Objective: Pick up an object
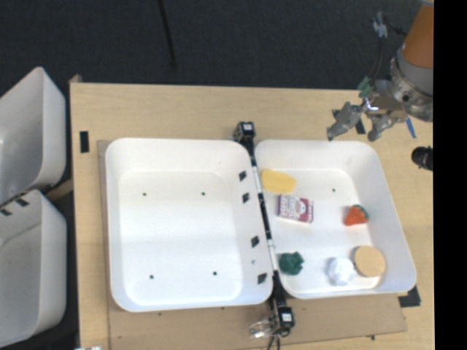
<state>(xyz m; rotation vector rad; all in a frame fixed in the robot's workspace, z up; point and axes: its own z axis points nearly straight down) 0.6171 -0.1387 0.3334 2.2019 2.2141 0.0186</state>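
You are seeing the gripper (363, 125) hovering with fingers spread and holding nothing above the far rim of the right bin (379, 168), near the yellow object (278, 181).

Grey arm with an orange band

The arm (416, 46) carries a broad orange band above a grey metal wrist. Thin dark cables run down beside it. The gripper (363, 125) is grey metal, with angular finger pieces, a small greenish patch on its upper side and a blue mark at its right.
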